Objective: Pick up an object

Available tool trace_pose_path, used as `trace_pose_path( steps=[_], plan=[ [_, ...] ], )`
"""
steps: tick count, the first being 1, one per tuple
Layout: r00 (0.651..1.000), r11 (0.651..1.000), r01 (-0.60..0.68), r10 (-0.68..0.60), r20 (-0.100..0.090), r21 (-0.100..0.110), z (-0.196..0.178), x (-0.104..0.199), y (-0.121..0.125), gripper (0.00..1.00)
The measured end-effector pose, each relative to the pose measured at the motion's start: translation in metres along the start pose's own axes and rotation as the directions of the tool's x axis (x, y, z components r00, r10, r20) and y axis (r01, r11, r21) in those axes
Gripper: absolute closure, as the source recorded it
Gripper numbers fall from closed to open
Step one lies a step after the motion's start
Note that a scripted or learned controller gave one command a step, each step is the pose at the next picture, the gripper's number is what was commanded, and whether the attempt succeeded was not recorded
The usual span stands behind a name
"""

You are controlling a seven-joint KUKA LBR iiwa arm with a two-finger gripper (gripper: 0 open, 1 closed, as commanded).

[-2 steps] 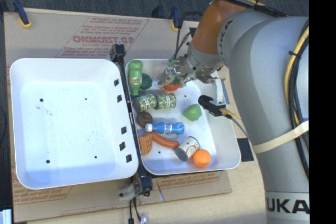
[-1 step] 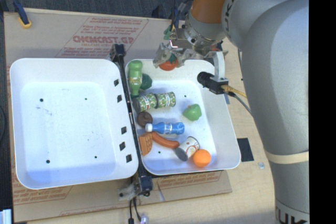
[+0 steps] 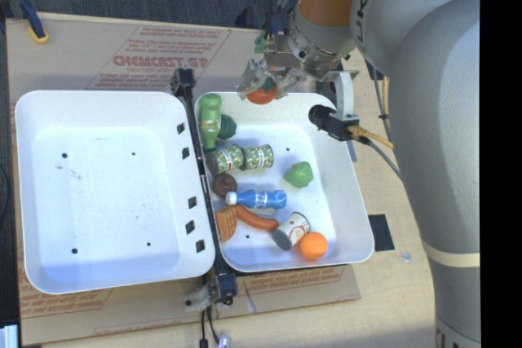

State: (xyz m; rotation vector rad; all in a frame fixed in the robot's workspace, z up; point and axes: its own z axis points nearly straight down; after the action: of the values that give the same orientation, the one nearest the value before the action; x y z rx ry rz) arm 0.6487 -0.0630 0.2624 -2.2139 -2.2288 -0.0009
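My gripper [image 3: 262, 87] hangs over the back rim of the right bin [image 3: 347, 200], with the grey arm and its orange band rising to the upper right. A small red-orange object [image 3: 261, 97] sits between the fingers, and the gripper is shut on it. Below it in the right bin lie a light green bottle [image 3: 210, 115], a green can on its side [image 3: 245, 158], a green pepper-like piece [image 3: 299, 174], a blue bottle [image 3: 258, 198], a brown ball [image 3: 223, 184], an orange sausage-like piece [image 3: 248, 218], a small tin [image 3: 291, 229] and an orange ball [image 3: 313, 245].
The left bin [image 3: 98, 183] lies beside the right one, with a black hinge strip [image 3: 194, 167] between them. Both rest on a cardboard sheet [image 3: 163, 53]. A black cable fitting [image 3: 330, 122] juts over the right bin's back right corner.
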Motion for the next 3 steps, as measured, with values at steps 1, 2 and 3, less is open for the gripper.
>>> trace_pose_path(
  steps=[1,2,3],
  plan=[
    [1.0,1.0,-0.003,0.003,0.001,0.0,0.0,-0.024,0.008,1.0],
    [1.0,1.0,-0.001,0.001,0.001,-0.002,-0.014,-0.016,0.008,1.0],
    [1.0,1.0,0.001,-0.001,0.0,0.002,-0.02,0.072,-0.054,1.0]
  ],
)
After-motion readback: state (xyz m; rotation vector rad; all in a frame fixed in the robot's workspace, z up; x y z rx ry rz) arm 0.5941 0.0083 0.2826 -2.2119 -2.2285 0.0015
